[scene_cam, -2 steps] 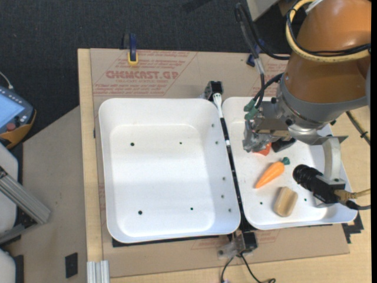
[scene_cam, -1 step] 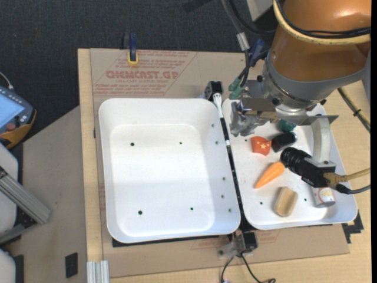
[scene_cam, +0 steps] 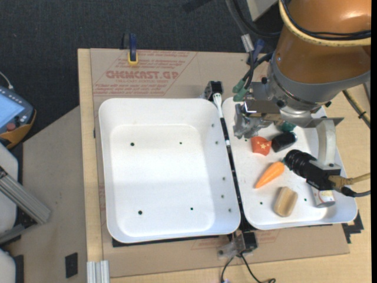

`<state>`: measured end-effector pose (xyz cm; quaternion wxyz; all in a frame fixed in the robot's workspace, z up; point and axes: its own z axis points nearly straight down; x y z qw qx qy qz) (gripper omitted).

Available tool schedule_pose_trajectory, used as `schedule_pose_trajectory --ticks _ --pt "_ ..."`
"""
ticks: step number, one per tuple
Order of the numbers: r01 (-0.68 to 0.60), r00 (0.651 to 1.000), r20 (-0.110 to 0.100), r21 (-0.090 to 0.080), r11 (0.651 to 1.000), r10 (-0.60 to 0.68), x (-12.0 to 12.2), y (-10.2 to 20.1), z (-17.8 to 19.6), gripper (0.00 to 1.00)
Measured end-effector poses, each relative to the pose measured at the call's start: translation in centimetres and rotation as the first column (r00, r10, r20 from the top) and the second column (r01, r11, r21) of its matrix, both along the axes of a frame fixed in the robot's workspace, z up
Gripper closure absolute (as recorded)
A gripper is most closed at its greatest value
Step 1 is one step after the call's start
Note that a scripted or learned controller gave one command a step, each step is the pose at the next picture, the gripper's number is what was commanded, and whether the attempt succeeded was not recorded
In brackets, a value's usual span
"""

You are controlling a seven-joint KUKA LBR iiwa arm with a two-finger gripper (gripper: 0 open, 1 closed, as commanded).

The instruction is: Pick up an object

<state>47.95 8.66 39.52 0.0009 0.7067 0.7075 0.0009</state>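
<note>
In the right bin (scene_cam: 259, 208) lie a small red object (scene_cam: 261, 145), an orange carrot (scene_cam: 270, 174), a tan block (scene_cam: 285, 201) and a small black piece (scene_cam: 283, 140). A bit of teal (scene_cam: 287, 126) shows under the wrist. My gripper (scene_cam: 245, 128) hangs over the far left corner of the right bin, just left of the red object and close to the wall between the bins. The arm's big grey and orange body hides the far right part of this bin.
The left bin (scene_cam: 112, 158) lies beside the right one, sharing a dark divider edge (scene_cam: 228, 158). Both rest on a cardboard sheet (scene_cam: 141, 69) held by a blue clamp (scene_cam: 132, 45) at the back. Cables hang near the wrist.
</note>
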Motion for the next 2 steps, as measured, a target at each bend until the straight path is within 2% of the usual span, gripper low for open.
schedule_pose_trajectory --ticks 1,2 --pt "-0.005 1.0 0.008 0.004 1.0 0.005 0.0 4.3 7.7 1.0" --pt "0.001 1.0 -0.011 -0.002 1.0 -0.001 -0.1 4.6 0.4 1.0"
